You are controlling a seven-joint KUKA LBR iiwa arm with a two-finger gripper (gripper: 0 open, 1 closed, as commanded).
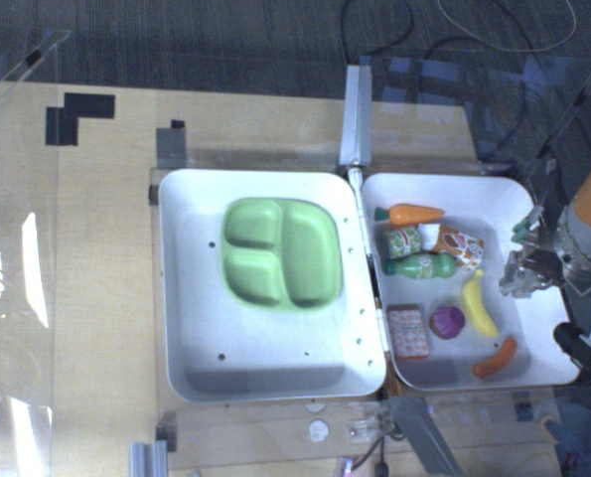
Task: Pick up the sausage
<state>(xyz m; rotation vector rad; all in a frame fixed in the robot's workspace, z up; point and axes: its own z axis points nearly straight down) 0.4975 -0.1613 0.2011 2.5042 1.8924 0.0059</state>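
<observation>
This was a robotics lab: a pale wooden counter carried two white bins on metal brackets, with loose cables trailing over dark carpet.

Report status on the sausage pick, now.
End effector over right bin's right edge, nothing seen held. Sausage lying at bin's near right corner, untouched. Banana close beside it, not touching.

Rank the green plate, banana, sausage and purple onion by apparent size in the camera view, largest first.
1. green plate, by far
2. banana
3. sausage, close to the banana, so that order is unsure
4. purple onion
</observation>
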